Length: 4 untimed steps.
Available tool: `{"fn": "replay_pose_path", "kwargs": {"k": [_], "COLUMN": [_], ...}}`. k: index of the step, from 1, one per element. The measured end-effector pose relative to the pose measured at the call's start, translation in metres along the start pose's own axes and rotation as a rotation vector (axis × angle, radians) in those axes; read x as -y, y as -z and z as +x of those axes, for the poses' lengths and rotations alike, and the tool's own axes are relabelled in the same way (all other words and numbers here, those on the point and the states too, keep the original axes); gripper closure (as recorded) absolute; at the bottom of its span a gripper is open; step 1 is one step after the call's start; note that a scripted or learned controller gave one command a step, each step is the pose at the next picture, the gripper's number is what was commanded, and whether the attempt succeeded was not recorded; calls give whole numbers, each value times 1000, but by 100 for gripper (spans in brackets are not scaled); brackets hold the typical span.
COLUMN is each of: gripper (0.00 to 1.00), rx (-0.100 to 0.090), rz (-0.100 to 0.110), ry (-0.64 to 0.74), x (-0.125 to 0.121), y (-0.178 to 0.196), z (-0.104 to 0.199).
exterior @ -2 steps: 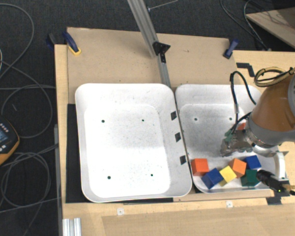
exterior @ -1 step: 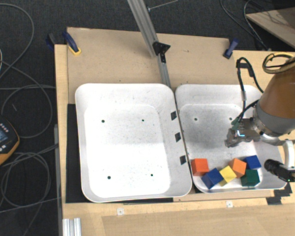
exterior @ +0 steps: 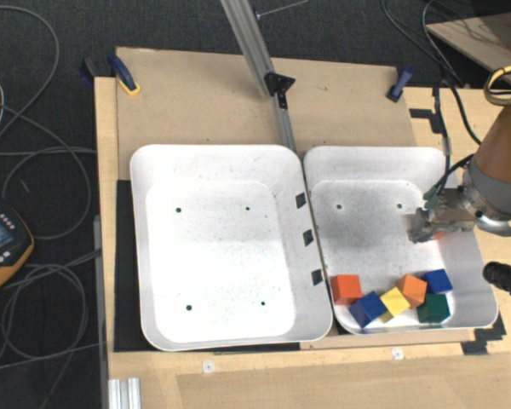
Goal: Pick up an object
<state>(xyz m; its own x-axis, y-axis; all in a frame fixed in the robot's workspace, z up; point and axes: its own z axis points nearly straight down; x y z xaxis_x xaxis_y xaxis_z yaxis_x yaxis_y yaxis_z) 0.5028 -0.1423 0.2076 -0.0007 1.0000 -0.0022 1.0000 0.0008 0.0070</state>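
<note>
Hovering over the right bin (exterior: pixel 460 254), my claw (exterior: pixel 426 228) sits above the blocks (exterior: pixel 394 296); finger state unreadable.

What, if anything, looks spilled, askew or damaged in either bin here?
Nothing stands out. The blocks, orange, blue, yellow, a second orange, a second blue and green, sit bunched along the near edge of the right bin, all inside its rim. The gripper is above them.
</note>
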Motion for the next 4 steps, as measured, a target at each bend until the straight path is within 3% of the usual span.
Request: {"fn": "replay_pose_path", "kwargs": {"k": [1,4], "gripper": [100,100], "rx": [-1,-6], "rz": [1,10], "ry": [1,6], "x": [-2,10], "y": [30,20], "z": [0,162]}}
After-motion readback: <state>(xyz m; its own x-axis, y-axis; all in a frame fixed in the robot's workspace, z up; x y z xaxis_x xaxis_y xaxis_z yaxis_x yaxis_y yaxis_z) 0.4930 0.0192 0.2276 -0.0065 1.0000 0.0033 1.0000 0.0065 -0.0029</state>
